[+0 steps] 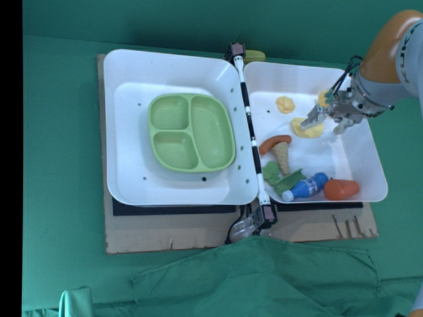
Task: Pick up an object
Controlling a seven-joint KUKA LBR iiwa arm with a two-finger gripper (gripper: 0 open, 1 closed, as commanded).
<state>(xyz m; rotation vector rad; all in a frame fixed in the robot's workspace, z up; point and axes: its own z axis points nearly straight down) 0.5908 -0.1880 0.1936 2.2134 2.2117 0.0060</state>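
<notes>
Yellow toy (308, 129) lies in the right bin (370, 160), just under the claw (325, 119), whose fingers stand apart and hold nothing. Closing off-centre could likely nudge the low, rounded toy aside.

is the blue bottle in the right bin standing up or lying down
Lying down: the blue bottle rests on its side on the right bin's floor, white cap pointing left.

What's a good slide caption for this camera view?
Gripper open over a yellow toy in the right bin.
</notes>
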